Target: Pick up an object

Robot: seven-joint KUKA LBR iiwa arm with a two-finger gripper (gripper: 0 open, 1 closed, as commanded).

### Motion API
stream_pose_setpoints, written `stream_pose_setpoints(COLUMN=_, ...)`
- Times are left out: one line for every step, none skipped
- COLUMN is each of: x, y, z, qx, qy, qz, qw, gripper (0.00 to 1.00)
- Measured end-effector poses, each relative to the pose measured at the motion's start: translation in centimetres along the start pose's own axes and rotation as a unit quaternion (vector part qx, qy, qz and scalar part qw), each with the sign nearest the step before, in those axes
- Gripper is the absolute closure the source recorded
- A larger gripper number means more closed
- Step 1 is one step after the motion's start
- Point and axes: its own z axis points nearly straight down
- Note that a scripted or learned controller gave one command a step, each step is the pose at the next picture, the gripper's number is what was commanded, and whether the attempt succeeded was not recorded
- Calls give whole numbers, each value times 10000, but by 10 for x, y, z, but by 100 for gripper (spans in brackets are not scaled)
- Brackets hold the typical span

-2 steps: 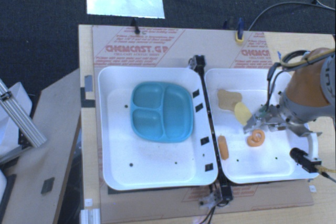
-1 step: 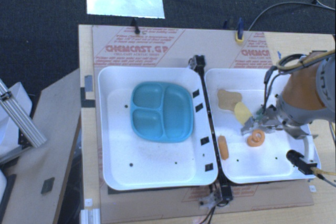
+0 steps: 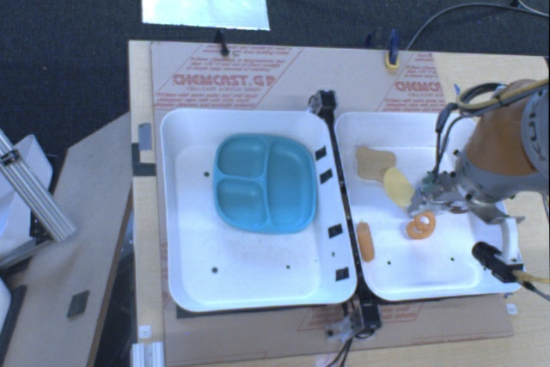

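Camera view, left to right: the left bin [image 3: 193,288] holds a blue divided plate [image 3: 263,183] lying flat. The right bin [image 3: 430,290] contains an orange carrot-like piece [image 3: 366,241] near the divider, a tan slab [image 3: 375,162], a pale yellow piece [image 3: 397,186] touching the slab's lower corner, and an orange ring [image 3: 421,225]. The gripper [image 3: 429,198] sits low, just above the ring and beside the yellow piece; its opening cannot be determined, being blurred and small. The arm [image 3: 507,146] enters from the right, partly cut off by the frame edge.
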Motion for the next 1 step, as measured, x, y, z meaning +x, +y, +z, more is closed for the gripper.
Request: stream_pose_setpoints(x=6, y=5, z=-62, qx=-19, qy=-9, qz=-23, qw=10000, gripper=100)
